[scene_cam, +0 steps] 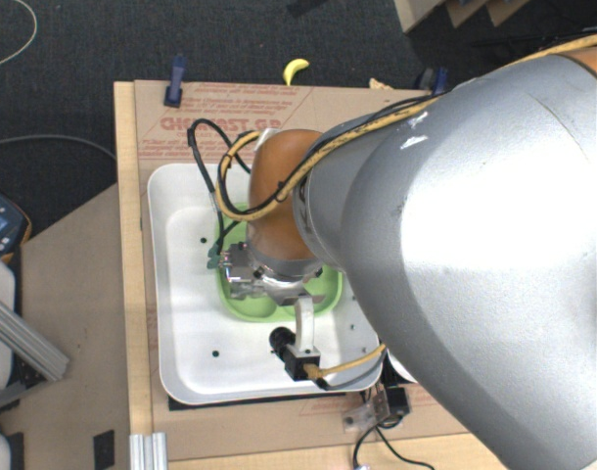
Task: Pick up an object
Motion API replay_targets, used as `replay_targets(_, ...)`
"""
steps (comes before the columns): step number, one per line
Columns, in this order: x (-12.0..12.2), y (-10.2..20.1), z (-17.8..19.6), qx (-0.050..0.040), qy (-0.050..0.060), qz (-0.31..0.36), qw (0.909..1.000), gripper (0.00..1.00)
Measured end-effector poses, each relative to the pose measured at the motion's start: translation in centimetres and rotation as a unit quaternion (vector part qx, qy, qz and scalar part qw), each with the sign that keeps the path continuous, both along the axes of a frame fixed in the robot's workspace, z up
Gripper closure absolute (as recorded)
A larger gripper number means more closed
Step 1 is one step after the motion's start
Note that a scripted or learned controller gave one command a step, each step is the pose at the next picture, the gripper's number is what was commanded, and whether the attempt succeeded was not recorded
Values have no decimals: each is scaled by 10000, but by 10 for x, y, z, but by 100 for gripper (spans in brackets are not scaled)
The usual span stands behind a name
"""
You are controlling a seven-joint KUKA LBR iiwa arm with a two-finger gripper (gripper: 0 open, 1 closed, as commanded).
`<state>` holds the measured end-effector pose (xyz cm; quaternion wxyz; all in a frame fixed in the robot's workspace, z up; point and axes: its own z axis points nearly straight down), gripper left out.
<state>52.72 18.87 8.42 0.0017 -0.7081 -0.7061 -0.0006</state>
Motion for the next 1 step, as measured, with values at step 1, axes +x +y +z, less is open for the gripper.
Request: replay_targets(1, -49, 40, 139, 27, -56, 50, 10000, 100)
